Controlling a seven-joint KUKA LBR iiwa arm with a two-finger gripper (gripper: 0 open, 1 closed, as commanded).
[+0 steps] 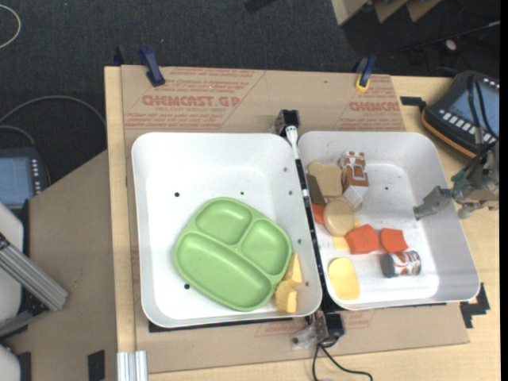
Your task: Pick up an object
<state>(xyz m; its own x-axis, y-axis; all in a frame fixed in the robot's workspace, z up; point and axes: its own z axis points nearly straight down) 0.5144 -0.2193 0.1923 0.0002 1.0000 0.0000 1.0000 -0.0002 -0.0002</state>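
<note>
The right bin (413,159) holds several toy foods. A tan bread slice (324,175) and a red-and-white carton (354,169) lie at its back left. Below them sit a round tan biscuit (339,217), two orange blocks (363,239) (394,238), a small dark can (400,264) on its side and a yellow oval piece (343,279). My gripper (435,202) hangs over the bin's right side, right of the orange blocks and apart from every item. Nothing shows in it.
The left bin (159,165) carries a green divided plate (232,252) with a yellow piece (290,286) against its right rim. A black and orange device (464,117) sits at the bench's far right. Two clamps (151,66) (365,71) grip the back edge.
</note>
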